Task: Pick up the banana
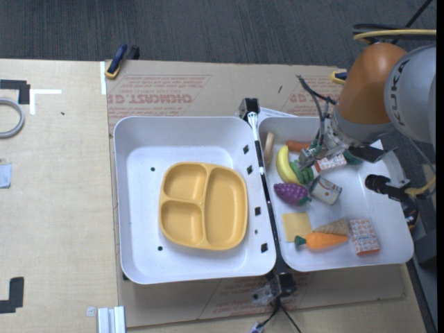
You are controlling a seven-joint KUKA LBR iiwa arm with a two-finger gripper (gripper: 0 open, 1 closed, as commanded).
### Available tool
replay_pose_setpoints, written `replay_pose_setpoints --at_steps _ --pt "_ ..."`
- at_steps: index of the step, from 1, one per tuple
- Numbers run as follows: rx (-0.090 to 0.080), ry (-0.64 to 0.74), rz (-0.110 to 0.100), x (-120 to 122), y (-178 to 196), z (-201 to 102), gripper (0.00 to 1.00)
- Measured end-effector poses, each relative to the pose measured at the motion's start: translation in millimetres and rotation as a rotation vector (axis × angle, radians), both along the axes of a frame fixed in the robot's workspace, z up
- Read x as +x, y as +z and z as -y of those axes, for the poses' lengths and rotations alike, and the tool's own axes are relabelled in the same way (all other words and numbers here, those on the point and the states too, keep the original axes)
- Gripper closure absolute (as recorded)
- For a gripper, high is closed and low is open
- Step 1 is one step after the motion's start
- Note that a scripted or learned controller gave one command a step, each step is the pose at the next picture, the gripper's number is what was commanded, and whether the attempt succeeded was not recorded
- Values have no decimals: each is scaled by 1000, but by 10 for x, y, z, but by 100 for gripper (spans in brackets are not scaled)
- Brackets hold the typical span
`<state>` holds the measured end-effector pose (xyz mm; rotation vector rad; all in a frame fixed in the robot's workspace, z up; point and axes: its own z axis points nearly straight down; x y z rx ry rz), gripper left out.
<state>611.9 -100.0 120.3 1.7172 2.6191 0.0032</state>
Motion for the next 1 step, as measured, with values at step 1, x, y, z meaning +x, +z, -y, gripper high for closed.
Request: replay_pose_setpoints --at_steps 1 --pt "0 1 0 0 0 -1 0"
